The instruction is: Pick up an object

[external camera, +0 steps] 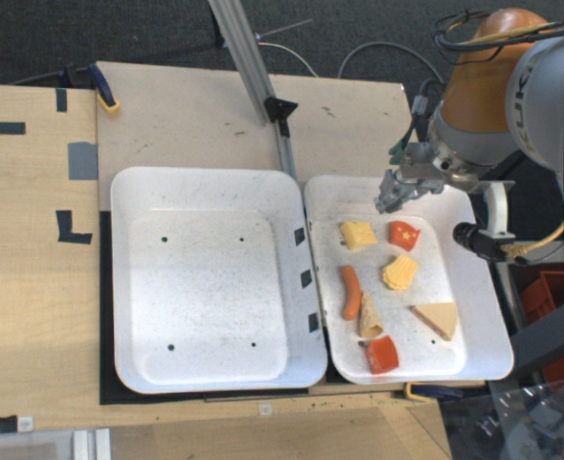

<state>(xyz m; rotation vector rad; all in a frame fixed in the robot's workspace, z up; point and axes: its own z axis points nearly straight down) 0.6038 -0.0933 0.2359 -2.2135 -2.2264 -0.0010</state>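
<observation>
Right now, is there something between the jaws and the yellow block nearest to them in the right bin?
Nothing visible. The gripper hangs over the right bin's far edge, and bare bin floor separates it from the yellow block. The red piece lies beside that path.

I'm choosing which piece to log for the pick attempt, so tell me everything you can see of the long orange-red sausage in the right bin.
The sausage is a slim orange-red cylinder with rounded ends, smooth and slightly shiny like plastic toy food. It lies flat on the floor of the right bin, nearly upright in the picture, its top tilted slightly left. Its lower end sits close beside the tan cone, perhaps touching. The gripper hangs well above it, apart.
</observation>
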